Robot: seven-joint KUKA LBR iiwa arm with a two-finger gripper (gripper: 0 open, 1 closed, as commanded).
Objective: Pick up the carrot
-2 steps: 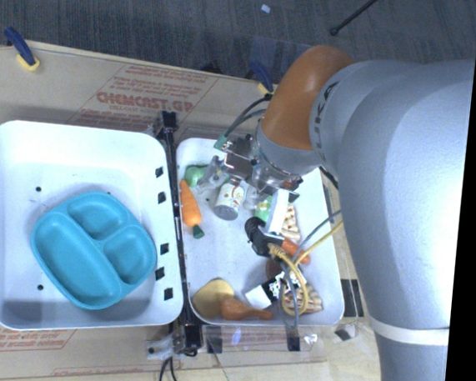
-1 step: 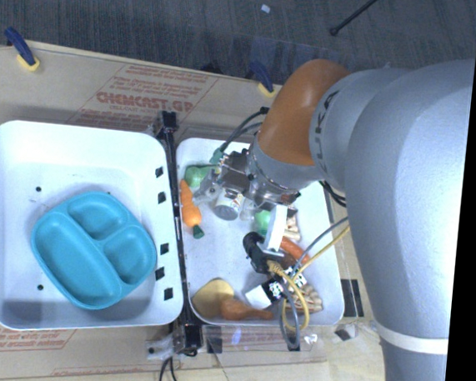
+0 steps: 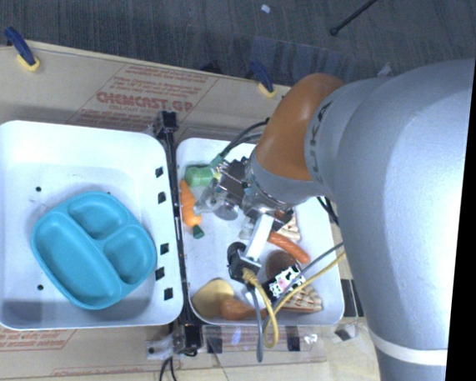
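Note:
The carrot is a small orange piece with a green tip. It lies along the left wall of the right bin, pointing toward the front. My gripper hangs low over the back left part of that bin, just right of the carrot and very close to it. The wrist and its metal parts hide the space right behind the carrot. Nothing shows as lifted off the bin floor.
A green toy sits just behind the carrot. A sausage, a waffle piece and a tan rounded food item lie toward the front of the right bin, with cables looping over them. The left bin holds a blue divided plate.

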